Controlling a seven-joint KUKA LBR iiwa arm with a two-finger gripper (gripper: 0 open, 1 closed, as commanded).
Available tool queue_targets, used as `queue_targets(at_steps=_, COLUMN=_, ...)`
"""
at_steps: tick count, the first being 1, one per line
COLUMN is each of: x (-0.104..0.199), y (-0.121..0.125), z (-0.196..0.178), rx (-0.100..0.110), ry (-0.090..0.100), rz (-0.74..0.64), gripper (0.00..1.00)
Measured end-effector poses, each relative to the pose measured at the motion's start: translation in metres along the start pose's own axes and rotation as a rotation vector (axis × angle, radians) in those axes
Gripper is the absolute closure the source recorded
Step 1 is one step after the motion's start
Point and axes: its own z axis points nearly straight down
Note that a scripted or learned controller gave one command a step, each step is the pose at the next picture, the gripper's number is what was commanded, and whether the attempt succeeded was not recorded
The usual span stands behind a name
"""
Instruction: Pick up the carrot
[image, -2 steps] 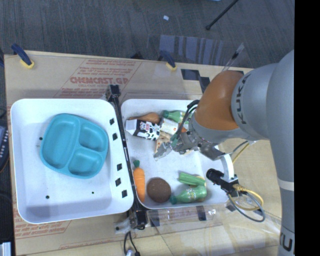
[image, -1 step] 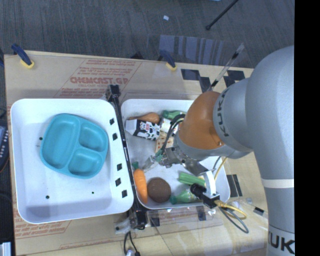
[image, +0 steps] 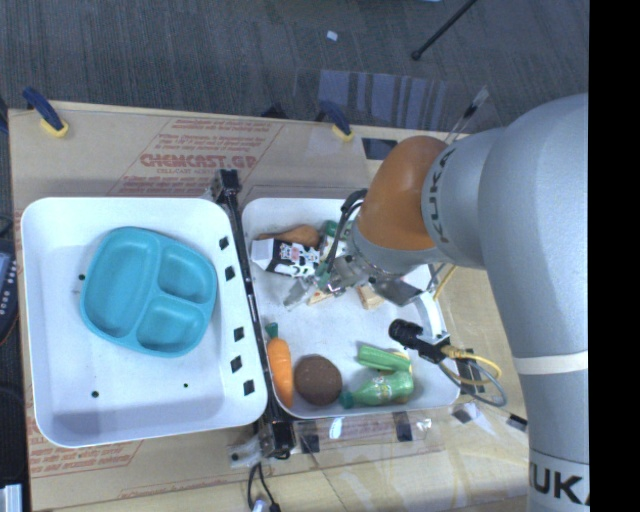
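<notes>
Approach step: my fingers (image: 312, 288), grip unreadable, hover well apart from the small orange carrot (image: 281, 370); next, shift and descend.

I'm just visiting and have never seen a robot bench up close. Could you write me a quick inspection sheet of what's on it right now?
Surface: two white bins side by side, left bin and right bin, on a printed cardboard sheet.
Job's things: carrot lying at the right bin's near-left corner, beside a brown round fruit.
Clutter: blue divided plate in the left bin; green items, a black-and-white packet and an orange-brown item in the right bin.
Grippers: gripper low over the right bin's far part, apart from the carrot; jaws too cluttered to judge.
Cables: wires at the right bin's right edge.
Surroundings: blue clamps, dark carpet.
</notes>
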Motion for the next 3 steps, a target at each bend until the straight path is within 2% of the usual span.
queue_targets(at_steps=1, x=0.0257, y=-0.041, z=0.0139, rx=0.007, ry=0.002, rz=0.159, gripper=0.0)
queue_targets(at_steps=2, x=0.0314, y=-0.0457, z=0.0128, rx=0.005, ry=0.0, rz=0.147, gripper=0.0)
queue_targets(at_steps=3, x=0.0278, y=-0.0456, z=0.0128, rx=0.001, ry=-0.003, rz=0.192, gripper=0.0)
